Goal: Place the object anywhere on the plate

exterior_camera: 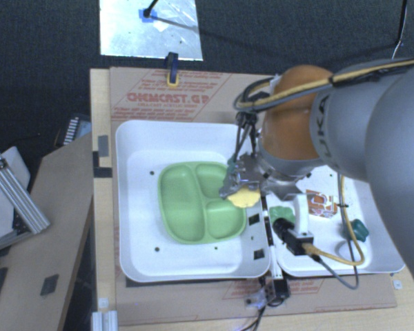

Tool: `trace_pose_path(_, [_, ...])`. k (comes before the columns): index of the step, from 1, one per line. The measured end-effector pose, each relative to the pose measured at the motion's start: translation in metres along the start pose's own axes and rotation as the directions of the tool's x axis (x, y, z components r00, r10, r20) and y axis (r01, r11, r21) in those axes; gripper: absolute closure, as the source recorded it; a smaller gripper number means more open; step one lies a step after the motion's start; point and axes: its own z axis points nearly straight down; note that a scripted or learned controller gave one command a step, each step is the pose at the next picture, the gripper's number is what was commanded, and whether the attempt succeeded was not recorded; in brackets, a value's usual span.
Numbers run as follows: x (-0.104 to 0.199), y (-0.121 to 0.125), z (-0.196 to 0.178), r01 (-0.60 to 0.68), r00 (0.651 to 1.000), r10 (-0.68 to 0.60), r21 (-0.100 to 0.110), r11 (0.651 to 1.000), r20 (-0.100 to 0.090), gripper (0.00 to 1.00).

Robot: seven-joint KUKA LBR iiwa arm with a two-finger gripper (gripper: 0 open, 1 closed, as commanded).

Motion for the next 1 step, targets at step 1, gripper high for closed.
trace_pose_path(1, [0.0516,-0.0153,-0.0008,0.000,1.000,0.000,0.000,1.000,0.000,1.00])
